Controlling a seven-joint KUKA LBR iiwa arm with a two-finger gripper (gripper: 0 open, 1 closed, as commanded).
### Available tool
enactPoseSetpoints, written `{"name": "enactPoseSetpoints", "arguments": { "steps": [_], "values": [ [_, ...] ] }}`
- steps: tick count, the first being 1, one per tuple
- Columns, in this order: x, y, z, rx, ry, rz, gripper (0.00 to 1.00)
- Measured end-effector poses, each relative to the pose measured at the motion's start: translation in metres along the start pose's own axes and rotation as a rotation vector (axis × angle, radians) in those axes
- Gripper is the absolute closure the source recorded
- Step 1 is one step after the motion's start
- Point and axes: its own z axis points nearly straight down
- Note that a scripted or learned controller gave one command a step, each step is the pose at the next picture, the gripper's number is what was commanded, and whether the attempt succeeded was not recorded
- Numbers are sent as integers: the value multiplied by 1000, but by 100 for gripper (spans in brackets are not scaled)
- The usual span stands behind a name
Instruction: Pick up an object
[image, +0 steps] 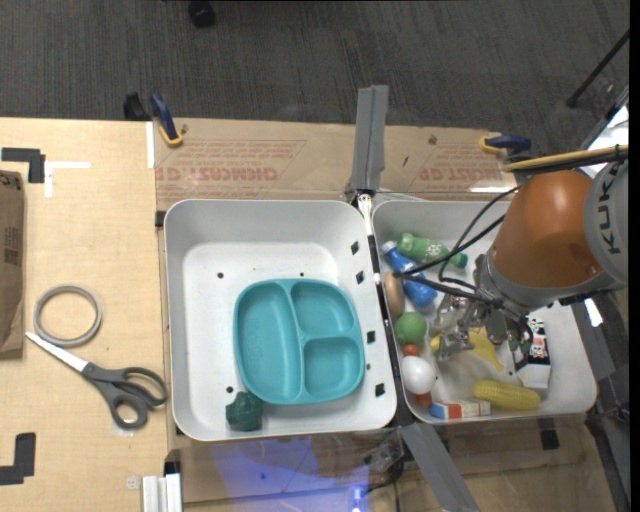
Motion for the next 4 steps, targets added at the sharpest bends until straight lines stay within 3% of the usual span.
{"name": "enactPoseSetpoints", "arguments": {
  "steps": [1,2,3,4],
  "values": [
    [0,0,0,0,0,-1,0],
    [-9,8,0,0,-1,68,0],
    [30,5,0,0,3,238,0],
    [-37,-14,-1,1,-2,294,0]
  ]
}}
